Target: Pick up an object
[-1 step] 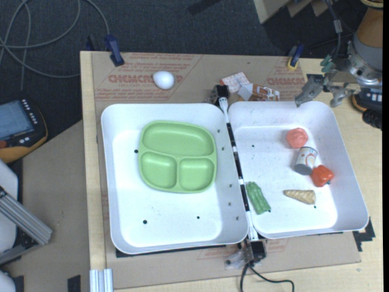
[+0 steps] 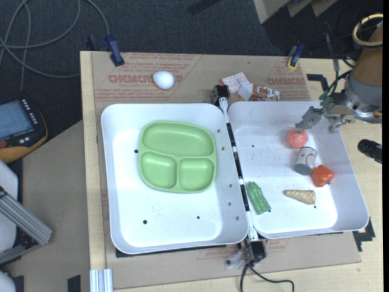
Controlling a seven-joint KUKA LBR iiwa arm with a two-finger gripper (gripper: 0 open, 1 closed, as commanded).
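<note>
Pink ball [image 2: 296, 138] sits under the gripper [image 2: 321, 115] (spread wide, empty), can [image 2: 306, 160] beside.

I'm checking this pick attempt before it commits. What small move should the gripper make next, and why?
Probably a short descent onto the pink ball. The gripper hangs at the right bin's far right corner, just above and right of that ball, its nearest object, and nothing shows between its fingers.

A white egg-shaped ball [image 2: 163, 79] lies on the surface [image 2: 182, 66] behind the left bin [image 2: 115, 181]. Two blue clamps [image 2: 113, 49] grip the far edge, crumpled wrappers [image 2: 246, 87] sit between the bins' back corners, and grey cable [image 2: 42, 23] loops on the floor
</note>
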